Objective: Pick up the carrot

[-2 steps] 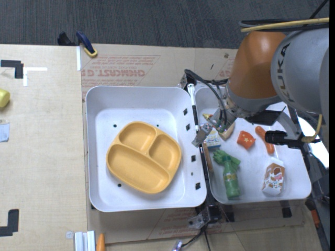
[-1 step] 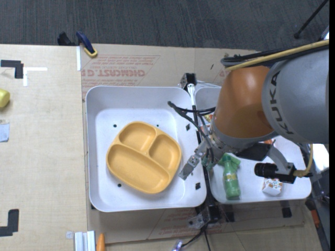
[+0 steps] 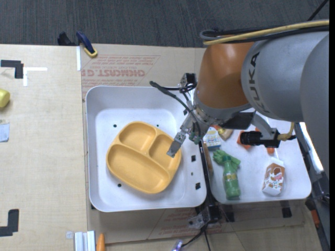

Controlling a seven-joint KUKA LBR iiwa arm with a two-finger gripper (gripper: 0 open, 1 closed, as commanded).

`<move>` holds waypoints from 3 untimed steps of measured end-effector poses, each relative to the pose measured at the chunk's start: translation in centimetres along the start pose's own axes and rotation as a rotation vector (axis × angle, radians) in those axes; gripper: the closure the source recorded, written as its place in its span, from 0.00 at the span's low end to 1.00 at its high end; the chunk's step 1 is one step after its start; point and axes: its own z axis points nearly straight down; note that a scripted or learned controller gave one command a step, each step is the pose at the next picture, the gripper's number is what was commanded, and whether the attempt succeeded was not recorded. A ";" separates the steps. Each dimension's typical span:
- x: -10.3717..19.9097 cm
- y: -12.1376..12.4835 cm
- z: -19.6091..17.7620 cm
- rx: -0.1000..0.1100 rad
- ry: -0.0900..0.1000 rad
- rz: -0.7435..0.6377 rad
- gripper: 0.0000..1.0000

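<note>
Camera view: the gripper (image 3: 177,144), its opening impossible to tell, hangs over the yellow divided plastic plate (image 3: 133,163) in the left white bin (image 3: 99,192), while what looks like the orange carrot (image 3: 272,144) lies well to its right, near the far edge of the right white bin (image 3: 251,184).

The tool (image 3: 175,145) is seen over the right edge of a divided plate (image 3: 137,163), which is laid in the left bin (image 3: 99,156); the rest of the plate is spread to the tool's left. The right bin (image 3: 293,195) is set to the tool's right. In it, a small carton (image 3: 212,138) is placed nearest the tool, a bottle (image 3: 230,177) is laid just in front of the carton, and a pouch (image 3: 273,179) is laid farther right. Both bins are borne on the desk (image 3: 42,182).
</note>
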 end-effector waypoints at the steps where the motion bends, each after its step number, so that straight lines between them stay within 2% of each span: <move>1: 7.8 3.1 9.9 -0.002 0.000 -0.033 0.00; 2: 7.2 3.2 8.7 -0.009 -0.013 -0.026 1.00; 3: 10.0 3.2 -17.4 -0.001 -0.002 0.271 1.00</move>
